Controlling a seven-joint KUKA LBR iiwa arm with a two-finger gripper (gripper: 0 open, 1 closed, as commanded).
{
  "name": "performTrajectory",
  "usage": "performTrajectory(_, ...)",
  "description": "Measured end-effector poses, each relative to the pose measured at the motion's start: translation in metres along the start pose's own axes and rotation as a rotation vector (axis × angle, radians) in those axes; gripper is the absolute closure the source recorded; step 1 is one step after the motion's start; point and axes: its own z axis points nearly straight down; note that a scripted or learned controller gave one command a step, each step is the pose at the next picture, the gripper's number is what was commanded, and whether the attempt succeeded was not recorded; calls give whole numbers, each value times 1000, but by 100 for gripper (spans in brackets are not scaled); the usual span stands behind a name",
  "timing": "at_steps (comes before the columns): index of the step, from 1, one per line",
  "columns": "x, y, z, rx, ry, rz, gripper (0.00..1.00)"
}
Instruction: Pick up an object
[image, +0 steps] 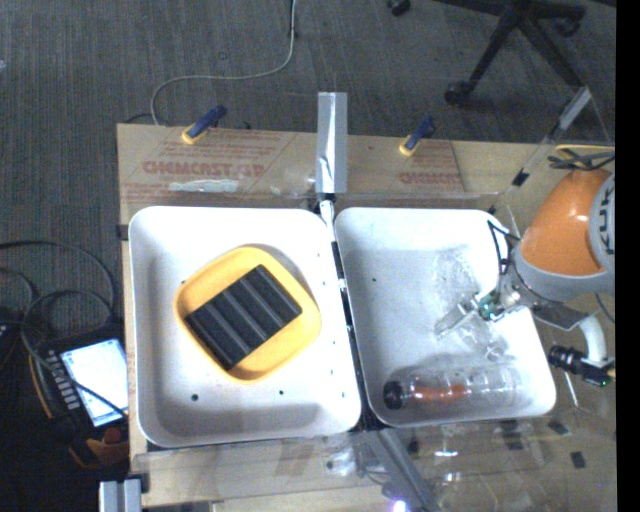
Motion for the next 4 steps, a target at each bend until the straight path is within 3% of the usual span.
performTrajectory(1,-2,7,-17,-18,-11,-3,100)
performTrajectory(2,13,41,-109,13,7,294,100)
performTrajectory(3,12,40,-109,13,7,295,0)
performTrajectory(4,0,32,-5,5,4,228,0)
